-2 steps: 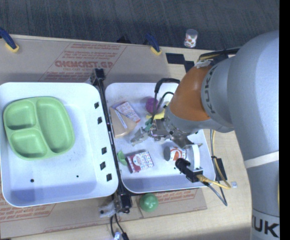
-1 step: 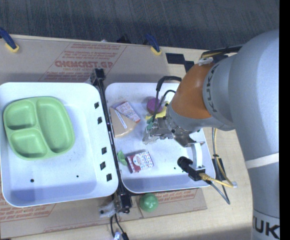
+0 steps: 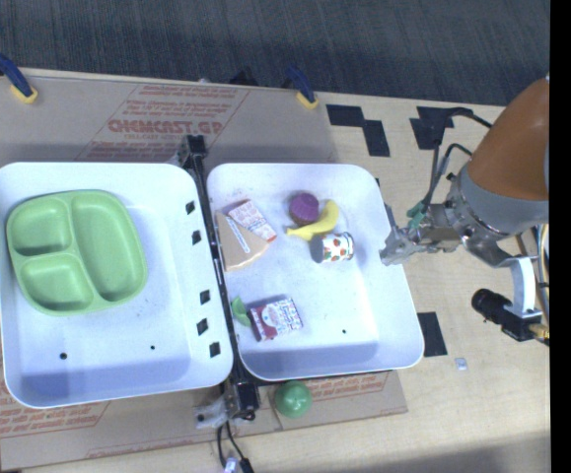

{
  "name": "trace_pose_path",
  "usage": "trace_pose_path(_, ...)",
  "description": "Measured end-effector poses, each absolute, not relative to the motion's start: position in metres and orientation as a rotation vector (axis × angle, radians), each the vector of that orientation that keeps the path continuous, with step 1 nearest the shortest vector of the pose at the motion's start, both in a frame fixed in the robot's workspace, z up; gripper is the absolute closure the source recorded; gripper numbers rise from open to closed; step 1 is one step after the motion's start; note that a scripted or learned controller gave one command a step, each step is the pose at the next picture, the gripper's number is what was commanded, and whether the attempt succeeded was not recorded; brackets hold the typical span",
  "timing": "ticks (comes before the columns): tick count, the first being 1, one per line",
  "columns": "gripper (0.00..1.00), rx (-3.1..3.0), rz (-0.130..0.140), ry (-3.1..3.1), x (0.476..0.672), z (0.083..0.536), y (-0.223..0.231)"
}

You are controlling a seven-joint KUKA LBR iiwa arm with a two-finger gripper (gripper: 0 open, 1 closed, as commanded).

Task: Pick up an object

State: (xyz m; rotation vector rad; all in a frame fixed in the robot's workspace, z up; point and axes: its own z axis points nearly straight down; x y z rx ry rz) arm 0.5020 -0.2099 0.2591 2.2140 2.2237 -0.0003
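Tan wooden bench carries a brown printed cardboard sheet, held by blue clamps at its far edge, with two shallow white plastic bins on it side by side. Left bin holds a pale green three-compartment plastic tray, sitting in its far-left part. Right bin holds all the loose items.

Grey arm with the orange band comes in from the right and sits outside the right bin, over bare bench. Its jaws are just beyond the right bin's right rim, not over any item; can't tell whether they're released or clenched, too small and cluttered with cables. Nothing visibly between them.

Items in the right bin, big to small:
- tan wedge-shaped block with a printed label, far-left area, near the divider
- dark red printed packet, near-left area, with a green strip just beside it
- yellow toy banana, far-centre, touching the purple round fruit just behind it
- small white cup with red and green dots, just beside the banana on its near side, closest item to the jaws

Small green ball lies outside the bins, on the cardboard at the near edge, below the right bin.
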Motion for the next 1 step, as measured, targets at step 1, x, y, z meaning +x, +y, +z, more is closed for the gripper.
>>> trace_pose_path(1,1.0,2.216,-0.003,2.229,0.4764,0.1986,-0.2109)
